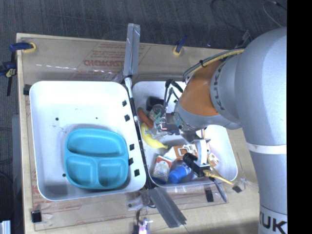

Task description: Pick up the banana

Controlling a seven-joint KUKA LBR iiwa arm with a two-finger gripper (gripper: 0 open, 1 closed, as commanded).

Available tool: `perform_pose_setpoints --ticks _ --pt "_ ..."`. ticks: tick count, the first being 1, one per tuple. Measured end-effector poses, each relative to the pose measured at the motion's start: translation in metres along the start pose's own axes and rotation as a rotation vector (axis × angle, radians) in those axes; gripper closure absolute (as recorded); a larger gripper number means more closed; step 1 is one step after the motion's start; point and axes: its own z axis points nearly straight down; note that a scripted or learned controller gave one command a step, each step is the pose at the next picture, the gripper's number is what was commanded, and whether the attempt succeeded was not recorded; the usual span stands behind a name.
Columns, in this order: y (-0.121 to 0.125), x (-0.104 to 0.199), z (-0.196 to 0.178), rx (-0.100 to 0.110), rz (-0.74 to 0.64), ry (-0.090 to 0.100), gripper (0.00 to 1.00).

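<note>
The banana [154,142] is yellow and lies in the right bin [229,152], close to that bin's left wall. My gripper [164,126] is lowered into the same bin, just above and slightly right of the banana. The metal parts at its tip sit right by the banana's upper end, and I cannot make out whether they touch the fruit. The grey arm with its orange band [200,99] covers the middle and back of the bin.
An orange stick-shaped item [145,117] and a black object [155,103] lie behind the banana. Printed packets [162,167] and a blue bottle [179,173] crowd the bin's front. The left bin [48,106] holds a blue compartment tray [97,158].
</note>
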Motion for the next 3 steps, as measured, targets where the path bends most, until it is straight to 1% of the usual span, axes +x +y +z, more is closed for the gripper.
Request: perform_pose_setpoints --ticks 1,2,3 --pt "-0.012 0.015 0.01 -0.019 0.401 -0.016 1.0" --pt "0.023 0.002 0.024 0.016 0.595 -0.018 1.0" --pt "0.061 0.046 -0.078 0.015 0.875 -0.021 1.0"
